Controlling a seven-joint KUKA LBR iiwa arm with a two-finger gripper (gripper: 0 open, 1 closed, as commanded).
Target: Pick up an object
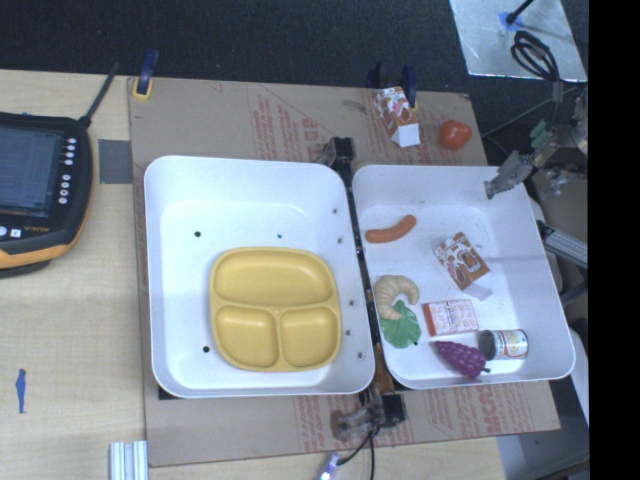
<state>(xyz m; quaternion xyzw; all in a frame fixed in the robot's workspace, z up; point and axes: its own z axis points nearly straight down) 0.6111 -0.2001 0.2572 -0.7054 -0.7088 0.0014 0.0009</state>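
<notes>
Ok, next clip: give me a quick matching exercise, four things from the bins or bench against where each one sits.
Things:
1. yellow tray
2. sausage
3. tomato
4. grapes

Places:
A. on the cardboard behind the right bin
B. near the front edge of the right bin, beside the small can
C. in the left bin
D. towards the back of the right bin, near its left wall

Pairs: 1-C, 2-D, 3-A, 4-B

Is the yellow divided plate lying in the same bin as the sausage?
No. The yellow divided plate lies in the left bin, while the sausage lies in the right bin.
</notes>
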